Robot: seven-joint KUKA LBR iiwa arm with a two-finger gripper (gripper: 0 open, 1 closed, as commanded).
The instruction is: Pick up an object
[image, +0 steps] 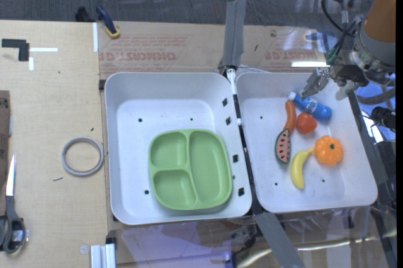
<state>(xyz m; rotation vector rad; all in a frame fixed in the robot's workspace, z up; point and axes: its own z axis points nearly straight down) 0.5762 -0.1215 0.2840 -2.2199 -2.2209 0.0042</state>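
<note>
Nothing is lifted yet: the gripper (324,79), fingers spread and holding nothing, hangs above the blue bottle (313,107) at upper right.

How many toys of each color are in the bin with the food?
Orange: 2, the pumpkin and the carrot
Red: 2, the tomato and the watermelon slice
Yellow: 1, the banana
Blue: 1, the bottle
Total: 6

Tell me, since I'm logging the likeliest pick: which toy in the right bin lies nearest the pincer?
The blue bottle, lying at the far side of the right bin just below the pincer. The tomato, orange pumpkin and banana lie farther away.
</note>
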